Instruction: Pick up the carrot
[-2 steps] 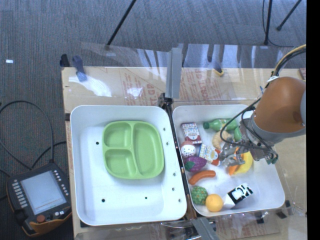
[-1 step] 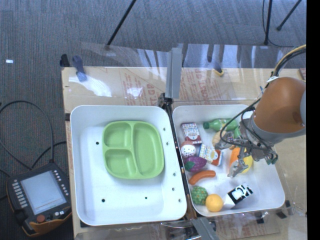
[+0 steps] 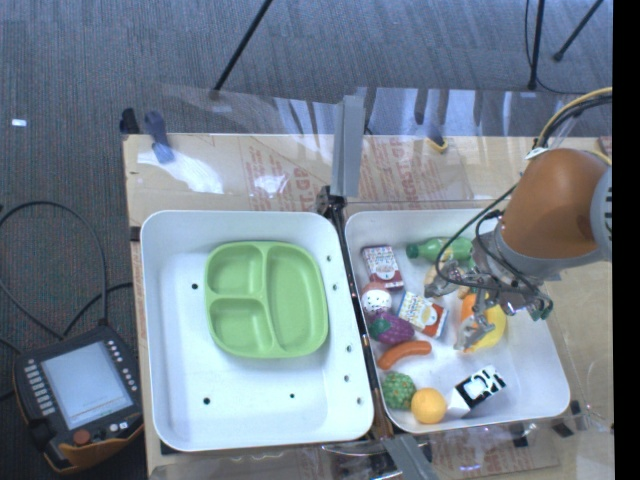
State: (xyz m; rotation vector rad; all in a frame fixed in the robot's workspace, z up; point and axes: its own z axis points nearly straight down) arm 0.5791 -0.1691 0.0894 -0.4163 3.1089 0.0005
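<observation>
While the grey arm reached over the right-hand shallow white bin [image 3: 556,383], its two-finger gripper [image 3: 478,320] hung above a yellow banana-shaped toy [image 3: 490,336]; whether the jaws stood open or closed could not be told. An orange-red, tapered plastic carrot [image 3: 404,353] lay just left of the gripper, beside a purple grape cluster [image 3: 384,326] and above a green broccoli piece [image 3: 399,391]. Judged light, rigid and smooth, the carrot would likely be best gripped across its middle.
</observation>
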